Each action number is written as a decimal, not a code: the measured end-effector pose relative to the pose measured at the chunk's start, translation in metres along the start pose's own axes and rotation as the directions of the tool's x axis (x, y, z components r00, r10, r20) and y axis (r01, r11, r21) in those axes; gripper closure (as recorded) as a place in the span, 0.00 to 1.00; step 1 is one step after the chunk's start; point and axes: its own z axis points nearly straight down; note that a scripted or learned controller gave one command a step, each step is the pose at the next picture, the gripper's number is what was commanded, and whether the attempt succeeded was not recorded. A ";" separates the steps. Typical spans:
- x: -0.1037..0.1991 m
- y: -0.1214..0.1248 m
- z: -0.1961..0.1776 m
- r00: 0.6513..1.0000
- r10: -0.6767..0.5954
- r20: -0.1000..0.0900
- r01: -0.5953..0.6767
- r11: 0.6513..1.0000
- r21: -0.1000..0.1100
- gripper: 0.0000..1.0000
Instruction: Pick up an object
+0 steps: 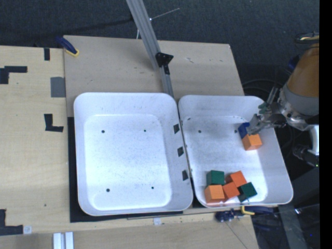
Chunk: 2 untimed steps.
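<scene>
One orange block [252,141] sits pinched between the closed-in fingers [247,130], held above the right bin [218,113].

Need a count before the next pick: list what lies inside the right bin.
Right bin: an orange block by the tool, plus a near-corner pile of two green blocks and orange blocks. Anything beneath the pile is covered.

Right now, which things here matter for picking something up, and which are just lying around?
For the job:
- tool, over the right bin
- orange block and blue piece beside the tool
- pile near the bin's front: two green blocks, three orange ones

Lying about:
- left bin
- metal pole
- clips at the bench edges
- black tape marks
</scene>
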 end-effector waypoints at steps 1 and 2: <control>0.001 0.000 -0.012 1.000 0.000 -0.002 0.000 1.000 0.004 1.00; 0.059 0.013 -0.016 1.000 -0.006 -0.004 0.006 1.000 0.004 1.00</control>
